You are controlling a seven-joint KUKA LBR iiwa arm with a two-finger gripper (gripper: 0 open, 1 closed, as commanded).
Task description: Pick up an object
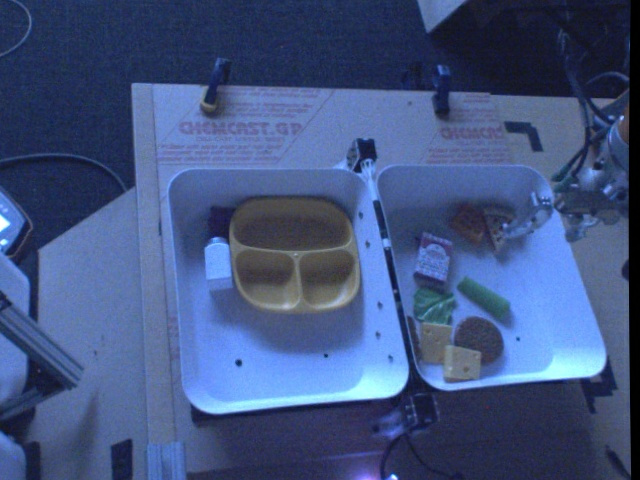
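The gripper point(520, 223) is seen at the right bin's point(560, 348) far edge, beside the orange toy slice point(478, 223). Whether the jaws are spread cannot be told, perhaps from dim light. The slice should be centred before closing.

Bench board point(300, 118): red print "CHEMCAST GP", repeated at right, partly legible.

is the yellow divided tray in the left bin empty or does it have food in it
Empty: the yellow tray shows bare compartments.
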